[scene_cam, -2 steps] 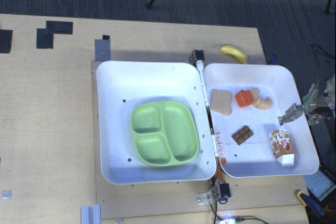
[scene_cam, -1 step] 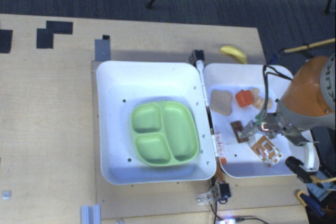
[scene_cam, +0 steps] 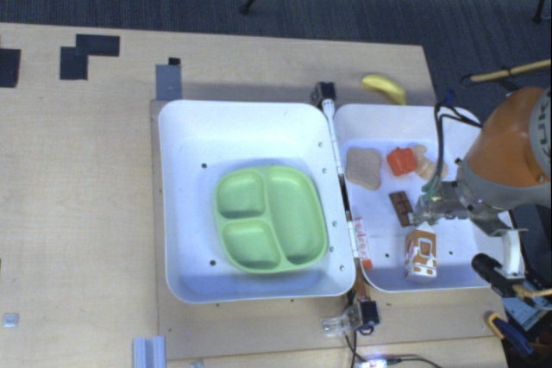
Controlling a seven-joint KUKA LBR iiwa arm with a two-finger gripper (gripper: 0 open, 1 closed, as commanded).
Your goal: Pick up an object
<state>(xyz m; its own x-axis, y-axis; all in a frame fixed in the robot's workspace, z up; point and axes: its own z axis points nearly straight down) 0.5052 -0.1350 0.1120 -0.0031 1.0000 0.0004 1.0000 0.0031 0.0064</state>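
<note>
- A tan, rounded flat piece (scene_cam: 365, 168) lies at the far left of the right bin (scene_cam: 379, 127).
- An orange-red block (scene_cam: 401, 161) sits just right of it, touching a pale beige piece (scene_cam: 422, 159).
- A small dark brown bar (scene_cam: 401, 208) lies near the bin's middle, tilted.
- An orange-and-white carton (scene_cam: 421, 255) lies on its side at the near edge.

no legible text, even on the patterned carton (scene_cam: 421, 255)
</note>
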